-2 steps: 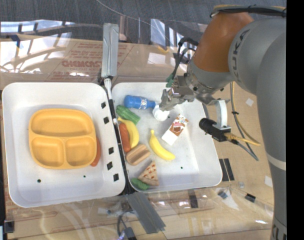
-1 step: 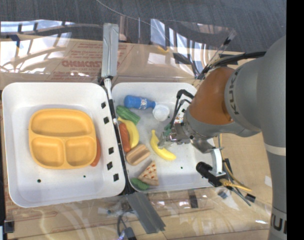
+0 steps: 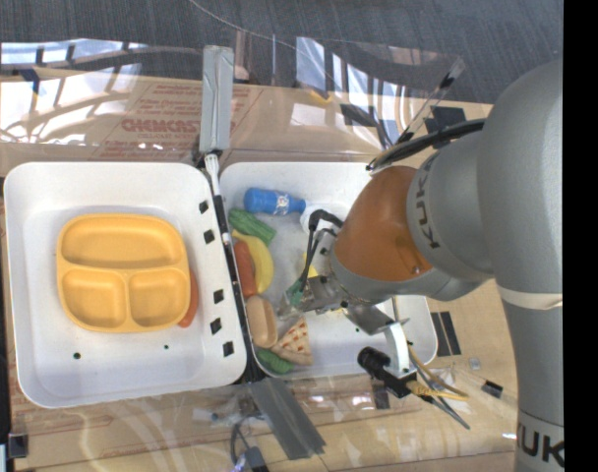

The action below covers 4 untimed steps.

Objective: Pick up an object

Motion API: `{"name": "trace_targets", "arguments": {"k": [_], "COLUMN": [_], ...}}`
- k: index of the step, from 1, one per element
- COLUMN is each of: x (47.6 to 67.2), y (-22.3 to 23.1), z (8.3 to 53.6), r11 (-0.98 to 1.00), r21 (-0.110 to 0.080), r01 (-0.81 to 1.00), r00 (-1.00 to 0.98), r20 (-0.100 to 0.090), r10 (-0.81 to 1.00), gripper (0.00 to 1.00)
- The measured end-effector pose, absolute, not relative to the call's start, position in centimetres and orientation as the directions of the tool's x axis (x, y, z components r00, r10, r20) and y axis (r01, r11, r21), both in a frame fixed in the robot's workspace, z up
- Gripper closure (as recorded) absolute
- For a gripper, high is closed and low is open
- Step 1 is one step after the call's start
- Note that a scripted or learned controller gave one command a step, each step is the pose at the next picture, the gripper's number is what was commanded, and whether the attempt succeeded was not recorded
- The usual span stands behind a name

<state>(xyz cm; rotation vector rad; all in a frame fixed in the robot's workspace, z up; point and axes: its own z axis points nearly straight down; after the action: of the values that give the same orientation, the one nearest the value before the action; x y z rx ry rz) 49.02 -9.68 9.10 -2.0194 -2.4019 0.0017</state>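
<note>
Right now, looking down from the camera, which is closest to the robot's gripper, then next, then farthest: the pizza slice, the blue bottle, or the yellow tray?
1. Pizza slice: just below the gripper, in the right bin.
2. Blue bottle: near that bin's top edge, farther up.
3. Yellow tray: farthest, across the divider in the left bin.

I have one fixed camera, placed above the bench (image 3: pixel 309 111) and looking down at a slant. It frames both white bins fully: the left bin (image 3: pixel 33 273) on the left, the right bin (image 3: pixel 328 180) in the middle. The far edge of the bench is at the top. The arm (image 3: pixel 476 214) enters from the right, close to the lens, and it covers a part of the right bin.
</note>
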Motion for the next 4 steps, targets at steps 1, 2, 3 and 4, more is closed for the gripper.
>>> {"name": "trace_targets", "arguments": {"k": [1, 2, 3, 4], "x": [52.0, 49.6, 51.2, 53.5], "y": [-14.3, -11.1, -9.4, -13.8], "z": [15.6, 9.1, 9.2, 9.2], "r11": [-0.01, 0.1, 0.235, 0.464], "r21": [-0.001, -0.003, 0.0, 0.001], "r01": [1.0, 0.995, 0.972, 0.886], "r00": [0.01, -0.1, -0.235, -0.464], "r20": [-0.001, 0.002, 0.0, -0.001], "r10": [1.0, 0.995, 0.972, 0.886], "gripper": [0.0, 0.0, 0.0, 0.0]}}
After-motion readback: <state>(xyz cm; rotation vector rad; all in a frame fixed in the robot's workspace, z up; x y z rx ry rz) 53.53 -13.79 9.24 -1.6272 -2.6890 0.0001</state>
